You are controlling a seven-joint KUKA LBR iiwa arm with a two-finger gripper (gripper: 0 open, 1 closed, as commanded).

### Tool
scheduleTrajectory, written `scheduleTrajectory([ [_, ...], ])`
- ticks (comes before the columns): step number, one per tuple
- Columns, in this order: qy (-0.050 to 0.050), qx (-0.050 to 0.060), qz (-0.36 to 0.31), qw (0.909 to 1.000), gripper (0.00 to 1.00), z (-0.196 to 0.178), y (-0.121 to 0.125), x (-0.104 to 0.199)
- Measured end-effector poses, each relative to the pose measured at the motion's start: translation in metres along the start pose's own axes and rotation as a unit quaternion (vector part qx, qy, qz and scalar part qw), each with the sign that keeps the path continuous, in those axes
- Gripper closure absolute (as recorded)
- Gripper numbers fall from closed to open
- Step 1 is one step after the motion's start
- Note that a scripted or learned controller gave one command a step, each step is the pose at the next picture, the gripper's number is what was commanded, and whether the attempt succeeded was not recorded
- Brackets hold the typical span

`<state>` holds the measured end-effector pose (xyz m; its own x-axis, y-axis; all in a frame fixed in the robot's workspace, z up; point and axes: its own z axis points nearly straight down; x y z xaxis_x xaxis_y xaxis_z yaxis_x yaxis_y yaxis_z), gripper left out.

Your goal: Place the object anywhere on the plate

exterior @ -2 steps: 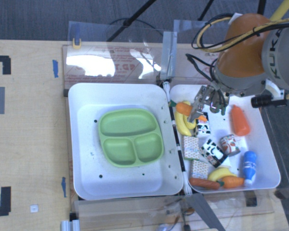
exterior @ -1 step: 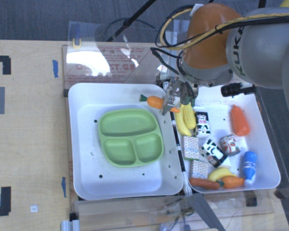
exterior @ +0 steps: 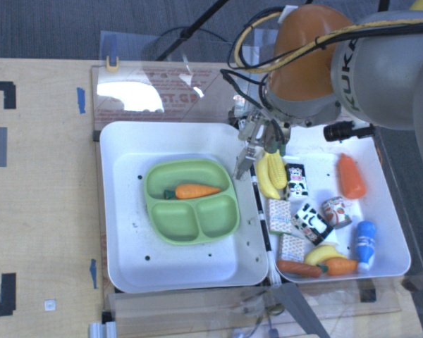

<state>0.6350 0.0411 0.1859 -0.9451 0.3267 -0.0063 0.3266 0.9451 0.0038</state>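
Arm [exterior: 352, 62]: grey with an orange band, reaching in from the right, wrist above the seam between the two bins.
Gripper [exterior: 248, 159]: over the inner edge of the left bin, just right of the plate; fingers spread apart, nothing between them.
Left bin [exterior: 127, 245]: white, shallow, holding the plate near its middle.
Plate [exterior: 192, 201]: green, divided into three compartments, one long at the top and two smaller below.
Carrot [exterior: 192, 191]: orange with a green stem end pointing left, lying flat in the long top compartment of the plate, apart from the gripper.
Right bin [exterior: 391, 252]: white, beside the left bin, crowded with small items.
Corn [exterior: 271, 174]: yellow, at the left side of the right bin, just below and right of the gripper.
Red pepper [exterior: 351, 176]: toward the right side of the right bin.
Blue bottle [exterior: 365, 242]: near the lower right corner.
Can [exterior: 335, 211]: just left of the blue bottle.
Second carrot [exterior: 336, 265]: along the bottom edge of the right bin.
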Motion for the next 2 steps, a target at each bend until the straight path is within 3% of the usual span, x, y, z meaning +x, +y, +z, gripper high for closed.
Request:
scheduleTrajectory([
  [1, 0.000, 0.001, 0.042, 0.9991, 0.00, -0.065, -0.039, -0.004],
  [2, -0.004, -0.001, 0.042, 0.9991, 1.00, -0.077, -0.038, -0.005],
])
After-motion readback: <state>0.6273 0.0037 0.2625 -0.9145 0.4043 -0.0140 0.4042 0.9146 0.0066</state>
